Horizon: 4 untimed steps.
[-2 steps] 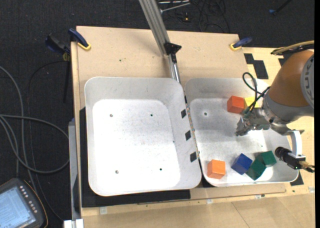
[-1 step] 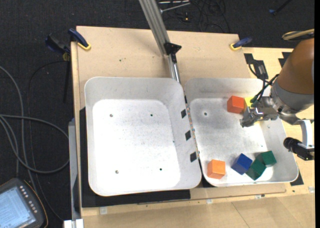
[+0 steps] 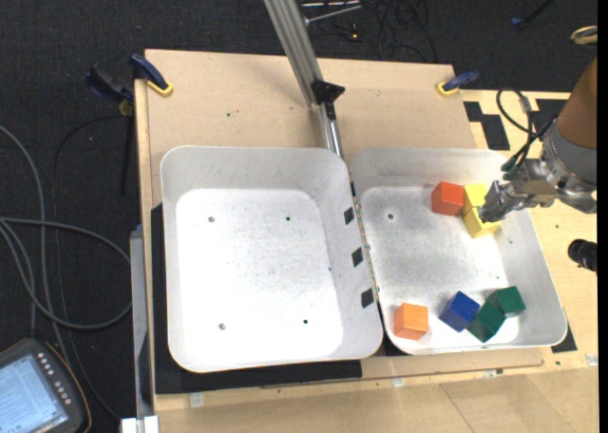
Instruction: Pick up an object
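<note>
My gripper (image 3: 495, 203) reaches in from the right over the upper right part of the right bin (image 3: 418, 251). It sits right against a yellow block (image 3: 478, 221), which it partly hides. A red-orange block (image 3: 447, 198) lies just left of the yellow one, touching it. Along the bin's front edge lie an orange block (image 3: 411, 320), a blue block (image 3: 462, 310) and two green blocks (image 3: 509, 301) (image 3: 486, 322), packed close together.
The left bin (image 3: 252, 251) stands beside the right one, their rims meeting at the middle. A slanted metal pole (image 3: 290, 28) runs from the top down to the bins' junction. Clamps (image 3: 152, 75) (image 3: 456, 83) hold the board's back corners.
</note>
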Each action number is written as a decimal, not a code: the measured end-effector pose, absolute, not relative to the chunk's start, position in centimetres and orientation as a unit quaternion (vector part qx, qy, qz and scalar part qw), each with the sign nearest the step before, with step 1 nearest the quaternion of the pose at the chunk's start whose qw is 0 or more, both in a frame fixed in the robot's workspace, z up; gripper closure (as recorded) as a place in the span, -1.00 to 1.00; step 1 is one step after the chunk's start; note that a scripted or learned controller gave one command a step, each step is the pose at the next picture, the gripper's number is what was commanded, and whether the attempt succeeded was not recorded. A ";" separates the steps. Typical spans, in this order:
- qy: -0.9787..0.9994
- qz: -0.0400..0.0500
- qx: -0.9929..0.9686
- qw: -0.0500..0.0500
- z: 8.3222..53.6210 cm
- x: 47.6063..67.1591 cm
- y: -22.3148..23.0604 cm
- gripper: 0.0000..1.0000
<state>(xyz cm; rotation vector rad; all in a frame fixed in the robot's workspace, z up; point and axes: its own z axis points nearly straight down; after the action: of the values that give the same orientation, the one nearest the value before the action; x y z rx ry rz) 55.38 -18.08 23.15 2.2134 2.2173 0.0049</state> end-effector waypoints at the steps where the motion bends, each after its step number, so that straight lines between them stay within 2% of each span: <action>1: 0.708 0.000 0.706 0.001 22.5 55.4 -18.1 1.00; 2: 0.710 0.002 0.704 0.001 23.5 57.1 -12.3 1.00; 4: 0.710 0.001 0.704 0.001 21.9 61.4 -2.7 1.00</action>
<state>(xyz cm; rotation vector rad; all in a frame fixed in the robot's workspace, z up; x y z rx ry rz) 61.38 -2.66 21.94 2.2117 2.2291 0.0037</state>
